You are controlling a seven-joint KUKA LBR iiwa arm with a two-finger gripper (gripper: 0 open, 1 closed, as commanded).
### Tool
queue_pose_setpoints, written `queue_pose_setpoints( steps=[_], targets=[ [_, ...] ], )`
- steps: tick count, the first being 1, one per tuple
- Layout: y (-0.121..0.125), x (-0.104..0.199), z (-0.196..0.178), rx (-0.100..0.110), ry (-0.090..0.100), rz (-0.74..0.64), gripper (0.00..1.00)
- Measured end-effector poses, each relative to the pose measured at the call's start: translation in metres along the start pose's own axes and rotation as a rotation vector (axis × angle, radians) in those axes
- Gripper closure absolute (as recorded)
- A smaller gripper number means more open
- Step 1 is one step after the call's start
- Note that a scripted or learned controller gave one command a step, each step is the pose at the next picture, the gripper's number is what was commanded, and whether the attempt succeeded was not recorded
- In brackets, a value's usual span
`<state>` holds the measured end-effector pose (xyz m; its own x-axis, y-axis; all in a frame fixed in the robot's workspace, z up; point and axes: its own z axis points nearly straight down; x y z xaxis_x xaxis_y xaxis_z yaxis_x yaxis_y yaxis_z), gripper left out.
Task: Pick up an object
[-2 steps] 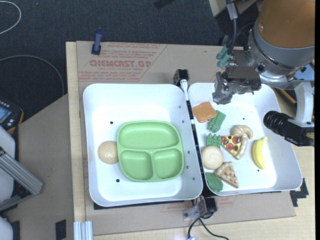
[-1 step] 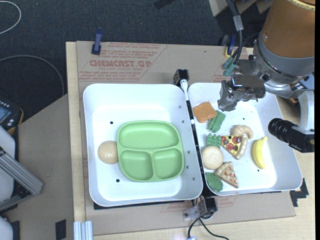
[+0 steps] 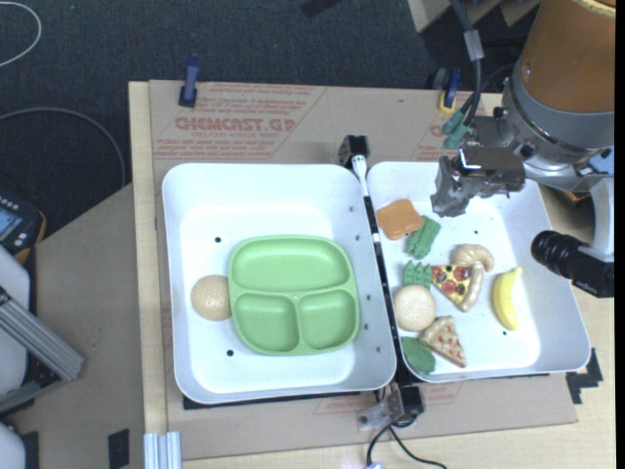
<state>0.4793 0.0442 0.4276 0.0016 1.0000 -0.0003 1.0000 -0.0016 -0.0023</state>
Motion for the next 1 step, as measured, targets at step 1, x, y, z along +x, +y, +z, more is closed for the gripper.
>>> queue_pose_setpoints(
  steps=[1],
  targets=[
    [-0.0001, 0.0197, 0.0250, 0.002, 0.000, -0.003, 1.00]
  ],
)
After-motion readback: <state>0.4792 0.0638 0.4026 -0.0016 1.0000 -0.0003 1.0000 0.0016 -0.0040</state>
